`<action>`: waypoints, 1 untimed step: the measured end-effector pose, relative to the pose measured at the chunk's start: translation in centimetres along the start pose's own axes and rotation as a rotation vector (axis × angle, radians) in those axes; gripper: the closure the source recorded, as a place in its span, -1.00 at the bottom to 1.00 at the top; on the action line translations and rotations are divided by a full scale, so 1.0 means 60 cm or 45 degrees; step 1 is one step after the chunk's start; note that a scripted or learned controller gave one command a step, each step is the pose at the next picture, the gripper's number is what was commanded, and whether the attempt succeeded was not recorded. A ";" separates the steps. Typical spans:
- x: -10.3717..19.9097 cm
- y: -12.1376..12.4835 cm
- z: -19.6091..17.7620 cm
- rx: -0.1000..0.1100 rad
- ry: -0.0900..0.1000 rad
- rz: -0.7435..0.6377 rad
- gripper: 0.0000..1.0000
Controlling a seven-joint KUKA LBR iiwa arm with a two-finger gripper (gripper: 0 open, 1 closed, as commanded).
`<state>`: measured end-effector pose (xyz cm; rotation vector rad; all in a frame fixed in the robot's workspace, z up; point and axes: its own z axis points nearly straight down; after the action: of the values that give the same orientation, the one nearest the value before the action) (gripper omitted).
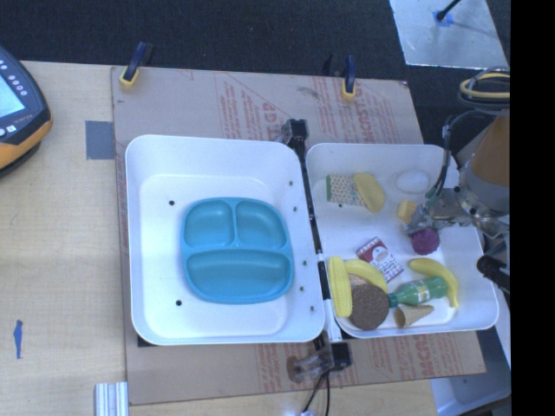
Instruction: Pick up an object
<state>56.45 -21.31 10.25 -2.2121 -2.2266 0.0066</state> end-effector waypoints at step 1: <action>0.077 -0.116 -0.004 -0.023 -0.003 0.001 1.00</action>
<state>49.46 -16.70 10.50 -2.2235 -2.2356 -0.0103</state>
